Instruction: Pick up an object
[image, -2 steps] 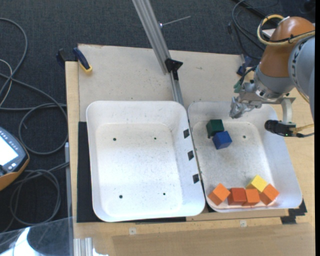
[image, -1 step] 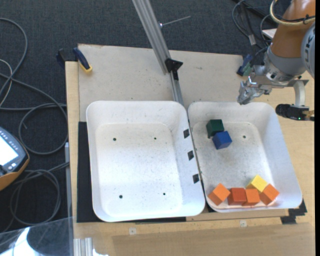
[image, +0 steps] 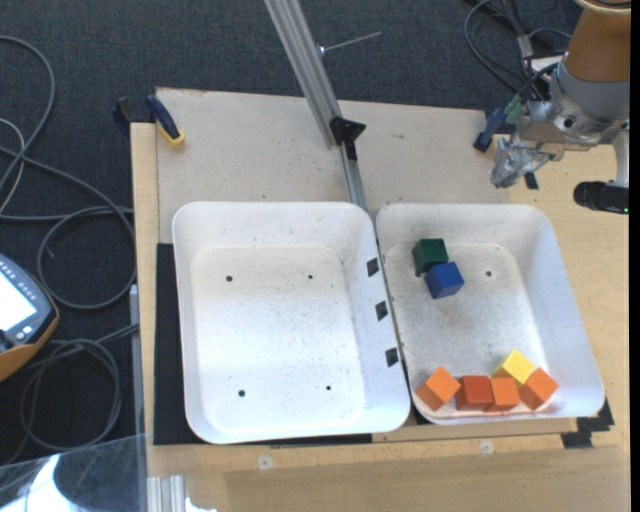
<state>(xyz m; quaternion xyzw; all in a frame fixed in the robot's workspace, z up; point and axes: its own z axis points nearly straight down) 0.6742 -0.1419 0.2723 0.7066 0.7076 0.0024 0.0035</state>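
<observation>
Your gripper (image: 512, 172) hangs over the bare surface (image: 250, 150) near its far right corner, just beyond the far rim of the right bin (image: 560, 260). From this slant you cannot tell how far apart its tips stand, and nothing shows in its grasp. Above it you see the grey wrist and the orange band (image: 600, 35) at the top right.

Every object you could pick up lies in the right bin. A dark green cube (image: 430, 252) sits toward the bin's far left part, and a blue cube (image: 444, 279) lies just in front of it, touching or nearly touching it. Along the near wall of that bin you have a tight row: an orange cube (image: 438, 388) at the left end, a red-orange cube (image: 475, 391) next, another orange cube (image: 504, 394) beside that, then an orange cube (image: 539, 387) at the right end, with a yellow cube (image: 517, 366) just behind the last two. The row's pieces press against one another. All of these lie well apart from your gripper.

The left bin (image: 200, 230) sits beside the right one, their rims meeting in the middle of the surface. A metal rail (image: 315, 75) slants down from the far edge to that meeting line. A blue and yellow clamp (image: 165, 118) grips the far left corner of the surface.
</observation>
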